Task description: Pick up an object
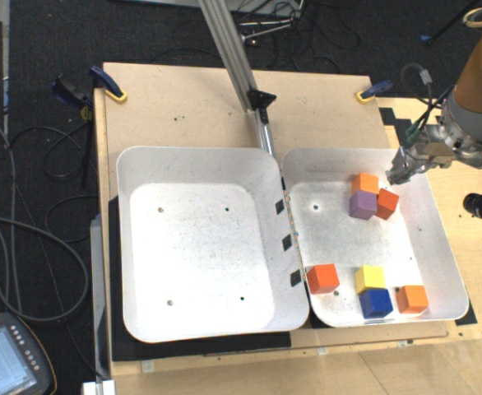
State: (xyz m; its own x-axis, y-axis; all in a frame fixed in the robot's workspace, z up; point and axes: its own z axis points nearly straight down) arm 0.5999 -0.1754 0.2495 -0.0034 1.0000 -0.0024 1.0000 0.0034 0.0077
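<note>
The gripper (400, 174) hangs over the far right edge of the right bin (435, 245), just beside a little bunch of blocks. I cannot tell if it is open or shut, because it looks small and dark from up here, and no block shows inside it. All the blocks sit in the right bin, so that is where the arm has to reach. Three of them huddle close together near the gripper: an orange block (364, 183), a purple block (362, 206) and a red-orange block (386, 203), and they touch each other. That makes them hard to grab one at a time, I think. Along the near edge sit another orange block (323, 278), a yellow block (371, 278) touching a blue block (376, 303), and one more orange block (411, 299). The left bin (142, 171) sits next to it on the tabletop (183, 105), with a thin metal pole (229, 44) leaning over the back.
</note>
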